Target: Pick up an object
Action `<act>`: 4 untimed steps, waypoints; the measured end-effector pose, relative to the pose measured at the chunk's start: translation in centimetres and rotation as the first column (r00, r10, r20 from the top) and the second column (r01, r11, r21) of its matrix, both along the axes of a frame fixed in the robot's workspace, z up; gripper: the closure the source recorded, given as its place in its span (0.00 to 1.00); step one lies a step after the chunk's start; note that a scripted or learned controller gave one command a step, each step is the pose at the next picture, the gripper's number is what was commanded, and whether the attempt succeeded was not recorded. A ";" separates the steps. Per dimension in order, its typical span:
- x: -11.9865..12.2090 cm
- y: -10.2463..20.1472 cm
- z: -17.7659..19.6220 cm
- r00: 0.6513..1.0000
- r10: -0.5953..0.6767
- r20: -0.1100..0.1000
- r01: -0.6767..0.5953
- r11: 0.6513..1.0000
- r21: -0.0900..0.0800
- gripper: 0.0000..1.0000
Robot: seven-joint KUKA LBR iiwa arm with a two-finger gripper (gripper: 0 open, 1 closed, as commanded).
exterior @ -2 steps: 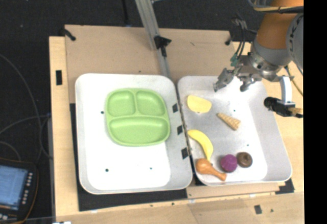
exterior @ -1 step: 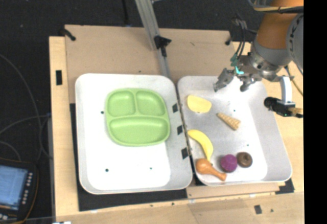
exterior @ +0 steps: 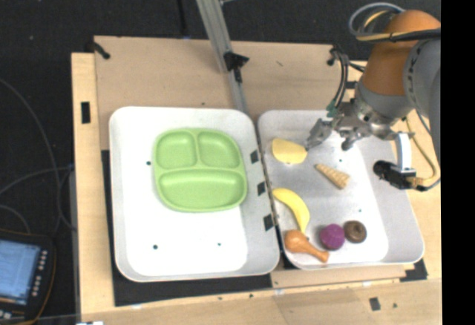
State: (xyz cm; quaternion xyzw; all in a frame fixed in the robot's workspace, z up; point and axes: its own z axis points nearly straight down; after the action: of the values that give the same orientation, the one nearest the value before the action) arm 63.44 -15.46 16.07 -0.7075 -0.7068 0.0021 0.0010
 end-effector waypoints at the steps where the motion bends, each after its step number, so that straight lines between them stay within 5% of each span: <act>1: -0.1 0.4 -6.2 1.000 0.000 -0.001 0.000 1.000 0.001 0.00; 2: -0.1 0.3 -5.9 1.000 -0.001 0.005 0.001 1.000 0.000 0.00; 3: 0.0 0.2 -4.8 1.000 -0.004 0.007 0.004 1.000 0.000 1.00; 4: 0.3 0.3 1.8 1.000 0.004 0.013 -0.004 1.000 -0.001 1.00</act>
State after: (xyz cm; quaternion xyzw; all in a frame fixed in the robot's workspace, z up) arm 63.70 -15.13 17.83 -0.7062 -0.7080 -0.0021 -0.0036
